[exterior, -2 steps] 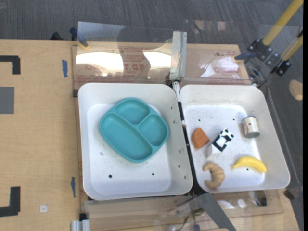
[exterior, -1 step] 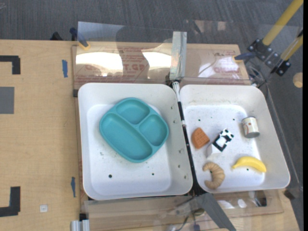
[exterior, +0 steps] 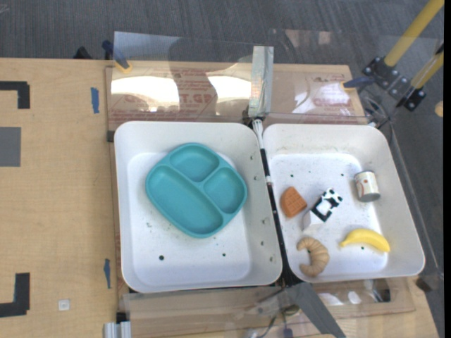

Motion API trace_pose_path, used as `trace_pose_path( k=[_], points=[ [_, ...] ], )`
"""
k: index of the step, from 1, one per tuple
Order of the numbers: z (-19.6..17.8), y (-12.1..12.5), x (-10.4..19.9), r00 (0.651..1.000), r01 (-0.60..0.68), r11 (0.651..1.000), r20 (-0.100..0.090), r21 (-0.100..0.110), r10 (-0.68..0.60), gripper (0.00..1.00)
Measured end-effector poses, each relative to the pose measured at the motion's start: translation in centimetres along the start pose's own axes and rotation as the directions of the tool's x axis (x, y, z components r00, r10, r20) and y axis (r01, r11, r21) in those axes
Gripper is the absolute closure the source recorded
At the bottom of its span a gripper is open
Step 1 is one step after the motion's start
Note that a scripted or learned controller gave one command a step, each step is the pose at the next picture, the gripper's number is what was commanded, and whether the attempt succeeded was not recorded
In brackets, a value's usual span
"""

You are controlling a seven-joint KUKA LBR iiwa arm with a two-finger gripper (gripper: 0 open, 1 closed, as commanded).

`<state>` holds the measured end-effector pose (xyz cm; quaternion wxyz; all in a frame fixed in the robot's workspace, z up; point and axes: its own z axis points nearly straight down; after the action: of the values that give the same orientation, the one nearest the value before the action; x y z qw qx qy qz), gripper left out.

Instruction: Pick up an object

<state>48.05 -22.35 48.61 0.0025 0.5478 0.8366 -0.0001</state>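
Going for the banana (exterior: 366, 240) looks like the easy call: it lies in the right bin (exterior: 324, 143) near the front wall, well apart from the can (exterior: 366, 186) and the croissant (exterior: 313, 253). It's probably a light, stiff plastic toy and a bit slick, so a pinch across the fat middle of the curve should hold best. There's open floor just behind it, but the front rim sits close, and the black-and-white block (exterior: 327, 205) and orange wedge (exterior: 293, 201) crowd the bin's middle.

One fixed overhead camera, slanted down over both white bins (exterior: 130, 146).
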Motion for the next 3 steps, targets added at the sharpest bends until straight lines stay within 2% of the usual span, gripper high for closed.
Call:
trace_pose_path(
  k=[1,2,3],
  points=[
    [-0.1,0.0,0.0,0.76,0.65,0.76,-0.001,-0.001,-0.65,1.0],
    [0.0,0.0,0.0,0.926,0.377,0.926,0.0,-0.001,-0.377,1.0],
    [0.0,2.3,-1.0,0.69,0.724,0.69,0.004,-0.001,-0.724,1.0]
  ],
)
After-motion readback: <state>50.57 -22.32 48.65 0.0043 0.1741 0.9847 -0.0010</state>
